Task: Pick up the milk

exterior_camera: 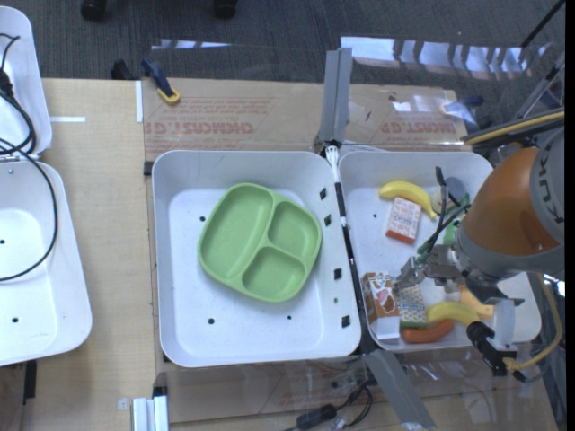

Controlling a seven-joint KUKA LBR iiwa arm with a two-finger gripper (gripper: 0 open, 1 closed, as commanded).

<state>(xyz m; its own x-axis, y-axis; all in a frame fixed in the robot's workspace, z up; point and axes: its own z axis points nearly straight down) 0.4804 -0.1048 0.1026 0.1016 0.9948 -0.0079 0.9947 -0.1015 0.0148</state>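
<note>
A small white and orange carton (403,219), which I take for the milk, lies flat in the back half of the right bin (359,196). My gripper (419,273) hangs over the front half of that bin, below the carton in the view and apart from it. It sits just above a brown and white box (381,294) and a small patterned packet (411,305). The arm's orange band (517,209) covers the right side of the bin.
A yellow banana (407,192) lies behind the carton. A second banana (458,312) and an orange-red carrot-like piece (427,332) lie at the bin's front. The left bin (171,241) holds a green divided plate (260,241).
</note>
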